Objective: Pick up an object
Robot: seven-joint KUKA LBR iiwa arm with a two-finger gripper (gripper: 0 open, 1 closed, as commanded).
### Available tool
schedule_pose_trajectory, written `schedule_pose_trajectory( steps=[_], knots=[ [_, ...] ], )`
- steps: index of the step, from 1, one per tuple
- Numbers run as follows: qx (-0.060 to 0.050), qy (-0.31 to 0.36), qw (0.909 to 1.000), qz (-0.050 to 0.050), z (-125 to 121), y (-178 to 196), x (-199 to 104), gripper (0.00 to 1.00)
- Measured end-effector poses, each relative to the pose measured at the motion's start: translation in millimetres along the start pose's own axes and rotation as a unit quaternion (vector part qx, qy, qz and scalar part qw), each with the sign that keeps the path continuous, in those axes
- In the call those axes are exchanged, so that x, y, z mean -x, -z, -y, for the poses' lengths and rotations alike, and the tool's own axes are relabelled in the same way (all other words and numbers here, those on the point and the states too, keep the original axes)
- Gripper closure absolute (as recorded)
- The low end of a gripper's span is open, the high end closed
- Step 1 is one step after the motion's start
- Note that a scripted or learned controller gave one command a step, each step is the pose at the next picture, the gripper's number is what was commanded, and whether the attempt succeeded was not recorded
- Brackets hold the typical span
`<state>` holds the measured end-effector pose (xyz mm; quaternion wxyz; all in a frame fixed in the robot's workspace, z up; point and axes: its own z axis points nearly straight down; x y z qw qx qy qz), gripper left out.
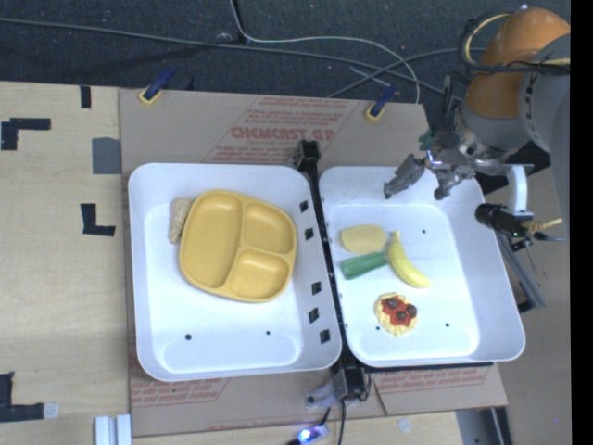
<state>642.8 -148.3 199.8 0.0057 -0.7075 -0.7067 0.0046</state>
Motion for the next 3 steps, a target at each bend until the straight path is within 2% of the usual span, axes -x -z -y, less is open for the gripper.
schedule_pose_trajectory(
  steps=[1,2,3],
  knots=[
    [0.007,0.001,1.0000,0.001,-2.9,7.6,-0.3,0.00],
    [0.004,0.001,1.0000,0.001,1.7,-40.1,-7.3,0.00],
    [0.003,0.002,1.0000,0.001,2.3,-103.8,-13.8,0.00]
  ],
)
